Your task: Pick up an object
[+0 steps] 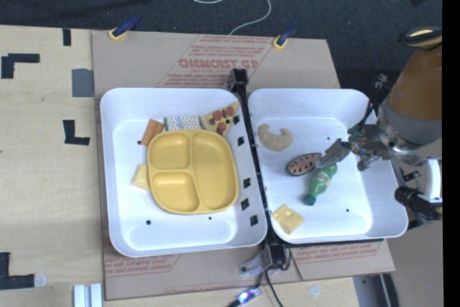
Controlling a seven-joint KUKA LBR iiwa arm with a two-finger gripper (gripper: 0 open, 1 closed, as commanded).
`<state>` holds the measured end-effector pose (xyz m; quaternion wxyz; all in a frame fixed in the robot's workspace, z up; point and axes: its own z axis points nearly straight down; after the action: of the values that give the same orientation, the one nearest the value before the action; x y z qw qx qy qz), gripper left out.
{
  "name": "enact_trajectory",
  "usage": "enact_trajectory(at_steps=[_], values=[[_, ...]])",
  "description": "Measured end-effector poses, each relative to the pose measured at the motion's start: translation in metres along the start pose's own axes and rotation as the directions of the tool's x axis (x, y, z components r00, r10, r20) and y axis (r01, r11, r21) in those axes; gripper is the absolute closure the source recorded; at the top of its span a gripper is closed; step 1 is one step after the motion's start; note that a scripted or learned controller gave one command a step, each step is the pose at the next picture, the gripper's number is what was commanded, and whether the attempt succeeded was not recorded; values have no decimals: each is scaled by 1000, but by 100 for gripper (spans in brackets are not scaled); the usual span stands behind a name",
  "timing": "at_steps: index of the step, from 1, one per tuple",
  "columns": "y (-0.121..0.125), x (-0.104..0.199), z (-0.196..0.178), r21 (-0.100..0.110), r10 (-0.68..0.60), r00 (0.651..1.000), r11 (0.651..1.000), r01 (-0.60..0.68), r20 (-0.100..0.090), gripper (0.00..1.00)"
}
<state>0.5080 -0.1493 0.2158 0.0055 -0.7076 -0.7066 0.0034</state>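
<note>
The right bin (359,223) holds a green bottle (318,184), a brown oval piece with dark spots (302,164), a beige croissant-shaped piece (274,136) and a yellow cheese wedge (287,218). My gripper (336,152) reaches in from the right and hovers just above the green bottle's upper end, beside the brown oval. I see nothing held between its fingers. Behind it the arm's grey wrist with its orange band (420,93) covers the bin's right wall.
The left bin (118,212) holds a yellow divided plate (192,171) with small food pieces around it: an orange strip (152,131), a pizza slice (221,118) and a pale yellow wedge (139,176). A black divider (248,154) runs between the bins.
</note>
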Motion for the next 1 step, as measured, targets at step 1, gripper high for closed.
enact_trajectory(at_steps=[1], values=[[2, 0, -5, -10, -3, 1000, 1000, 3, 2, 0]])
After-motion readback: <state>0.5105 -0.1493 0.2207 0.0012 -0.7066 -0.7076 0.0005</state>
